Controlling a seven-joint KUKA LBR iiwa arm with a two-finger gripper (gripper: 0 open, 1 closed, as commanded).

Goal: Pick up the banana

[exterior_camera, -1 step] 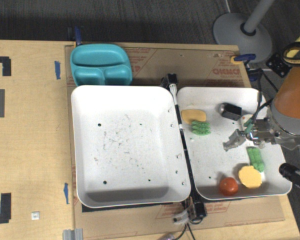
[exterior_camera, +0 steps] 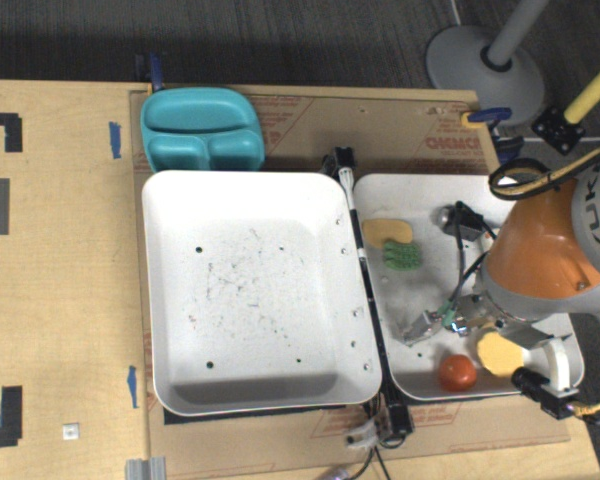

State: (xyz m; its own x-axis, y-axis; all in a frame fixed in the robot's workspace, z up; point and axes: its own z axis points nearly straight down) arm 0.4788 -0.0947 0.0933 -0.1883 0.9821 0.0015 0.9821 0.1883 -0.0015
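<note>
Tomato (exterior_camera: 458, 371), round, red and glossy, lies nearest in the right bin (exterior_camera: 420, 383), close to its front wall. Just to its right rests the banana (exterior_camera: 498, 353), a stubby, smooth yellow piece, partly covered by the grey arm (exterior_camera: 540, 268) with its orange band. The end effector (exterior_camera: 442, 320), thin and metallic, hangs just left of the banana, over the bin floor, with nothing between its tips; whether they are apart or together I cannot tell. Farther back lie a green, ribbed, leafy-looking item (exterior_camera: 403, 256) and, touching it, a pale tan rounded one (exterior_camera: 387, 232). The left bin (exterior_camera: 250, 288) is shallow white plastic with rounded corners and a scuffed, speckled floor. Beyond it, on the brown cardboard-covered counter (exterior_camera: 60, 268), sits a teal moulded tray (exterior_camera: 201, 128) with compartments.
</note>
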